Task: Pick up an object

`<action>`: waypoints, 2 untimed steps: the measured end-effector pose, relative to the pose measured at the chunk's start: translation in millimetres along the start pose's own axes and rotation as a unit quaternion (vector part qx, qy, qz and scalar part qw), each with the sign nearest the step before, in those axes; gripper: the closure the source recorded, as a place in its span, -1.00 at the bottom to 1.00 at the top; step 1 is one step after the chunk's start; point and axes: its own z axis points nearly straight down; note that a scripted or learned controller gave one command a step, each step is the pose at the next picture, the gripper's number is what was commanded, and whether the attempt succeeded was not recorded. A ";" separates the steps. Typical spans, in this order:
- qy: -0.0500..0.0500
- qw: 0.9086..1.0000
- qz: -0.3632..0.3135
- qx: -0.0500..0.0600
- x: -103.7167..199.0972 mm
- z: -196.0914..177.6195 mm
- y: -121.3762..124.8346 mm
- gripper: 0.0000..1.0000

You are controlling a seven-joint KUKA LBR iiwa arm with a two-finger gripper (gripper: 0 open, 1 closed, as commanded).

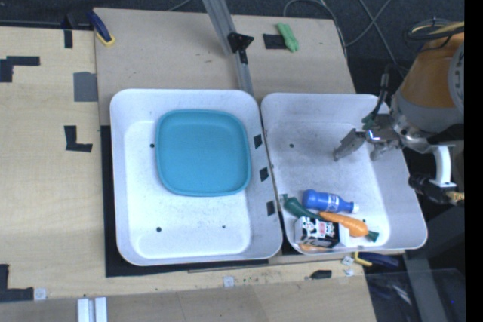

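Several objects (332,216) well below fingers (349,146)

Two bins side by side on the bench
A plate (203,151) lay in the left bin (128,185); a bottle (328,201), a carrot (346,222) and a small carton (317,231) huddled at the right bin's (317,113) near edge

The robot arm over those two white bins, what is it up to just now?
The arm's gripper hangs over the right bin with its fingers spread and nothing between them. The things it could pick, a blue bottle, an orange carrot-like toy and a small black-and-white item, lie bunched at that bin's near edge. The left bin holds a turquoise plate. Nothing is picked up yet.
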 end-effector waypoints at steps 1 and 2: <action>0.000 1.000 0.000 0.000 -3.0 62.6 -0.8 -1.00; -0.001 1.000 0.000 -0.003 -3.1 49.7 0.8 1.00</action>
